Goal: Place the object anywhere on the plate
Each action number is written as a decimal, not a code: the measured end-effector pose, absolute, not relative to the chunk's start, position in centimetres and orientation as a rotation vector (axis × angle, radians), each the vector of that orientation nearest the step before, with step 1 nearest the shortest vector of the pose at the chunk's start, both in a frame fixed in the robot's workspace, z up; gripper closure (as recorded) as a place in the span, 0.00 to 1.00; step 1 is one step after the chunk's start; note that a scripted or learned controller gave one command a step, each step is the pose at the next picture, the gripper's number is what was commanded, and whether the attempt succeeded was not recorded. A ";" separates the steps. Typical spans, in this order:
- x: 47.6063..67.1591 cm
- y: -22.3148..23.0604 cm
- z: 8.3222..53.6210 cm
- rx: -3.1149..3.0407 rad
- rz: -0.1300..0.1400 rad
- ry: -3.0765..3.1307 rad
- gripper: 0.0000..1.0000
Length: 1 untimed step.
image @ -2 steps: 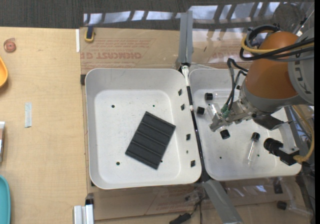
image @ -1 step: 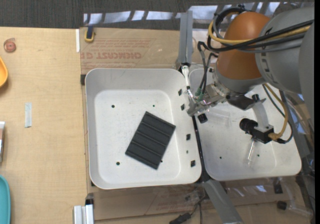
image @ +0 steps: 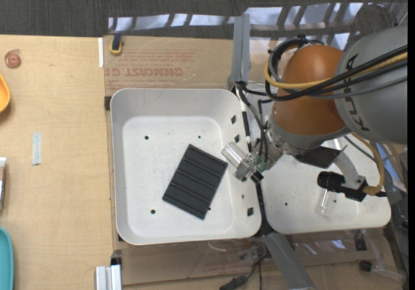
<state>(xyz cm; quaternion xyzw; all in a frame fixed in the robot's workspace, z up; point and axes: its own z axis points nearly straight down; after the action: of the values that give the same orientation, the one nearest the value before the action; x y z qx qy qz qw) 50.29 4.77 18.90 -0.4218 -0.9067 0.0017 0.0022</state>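
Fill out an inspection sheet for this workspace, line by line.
Surface: two white bins, left bin and right bin, on a wooden bench.
Job's things: ribbed black plate lying tilted in the left bin.
Clutter: nothing seen in the left bin besides the plate.
Grippers: gripper over the left bin's right rim, beside the plate.
Cables: black and yellow cables loop over the arm.
Surroundings: cardboard sheet behind the bins.

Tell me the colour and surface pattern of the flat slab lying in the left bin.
Black slab, ribbed with parallel grooves along its length, seen in the camera view.
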 end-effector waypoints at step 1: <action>47.8 6.3 18.9 -1.103 0.004 -2.937 1.00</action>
<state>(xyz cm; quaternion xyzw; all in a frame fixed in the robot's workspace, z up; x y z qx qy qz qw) 47.81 6.27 18.92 -0.3516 -0.9362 0.0014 0.0021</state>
